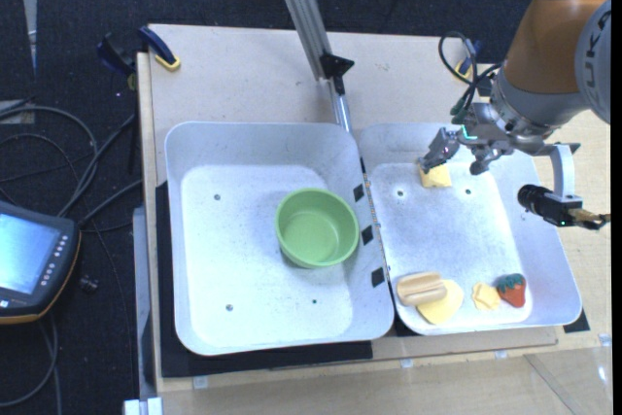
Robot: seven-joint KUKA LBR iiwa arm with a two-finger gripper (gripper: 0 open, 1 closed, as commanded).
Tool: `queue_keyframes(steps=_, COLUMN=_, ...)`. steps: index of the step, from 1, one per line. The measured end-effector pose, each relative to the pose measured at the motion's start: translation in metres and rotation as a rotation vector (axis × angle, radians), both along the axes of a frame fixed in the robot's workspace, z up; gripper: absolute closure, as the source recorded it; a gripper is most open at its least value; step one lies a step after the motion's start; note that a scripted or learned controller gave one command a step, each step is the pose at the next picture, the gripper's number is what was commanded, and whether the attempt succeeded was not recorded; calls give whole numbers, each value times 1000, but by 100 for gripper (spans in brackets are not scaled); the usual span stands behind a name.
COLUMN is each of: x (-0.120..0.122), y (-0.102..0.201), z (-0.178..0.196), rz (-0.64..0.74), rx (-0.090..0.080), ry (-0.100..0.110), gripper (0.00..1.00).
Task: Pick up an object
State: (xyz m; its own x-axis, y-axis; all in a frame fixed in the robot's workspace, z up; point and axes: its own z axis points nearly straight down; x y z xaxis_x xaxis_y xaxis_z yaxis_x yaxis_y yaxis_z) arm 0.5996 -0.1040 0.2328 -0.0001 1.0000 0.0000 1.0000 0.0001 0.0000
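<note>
Dark carpet strewn with cables surrounds a pale wooden bench [243, 73] carrying two shallow white bins side by side. Across the left bin [194, 209] sits a lone green bowl [317, 227], upright and near that bin's right wall. Reaching in from the right, the grey arm [554, 44] with its orange band hangs over the far end of the right bin [457, 228]. Its gripper [449, 154] sits at a small yellow block [436, 176], which lies near the bin's far-left corner; whether the jaws are open or closed around it I cannot tell, and the block seems to rest on the bin floor. Along the near wall lie a hot-dog-like piece [420, 286], a yellow wedge [442, 302] touching it, a smaller yellow chunk [486, 295] and a strawberry-like piece [512, 290]. My judgement: the block looks small and close to the sloped wall, so a closing finger could nudge it sideways or clip only an edge, and a lift would then come up bare.
</note>
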Motion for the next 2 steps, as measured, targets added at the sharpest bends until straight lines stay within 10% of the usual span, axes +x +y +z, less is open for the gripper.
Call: queue_keyframes(steps=2, x=-2, y=-9, z=-58, rz=-1, rx=0, ry=5, gripper=0)
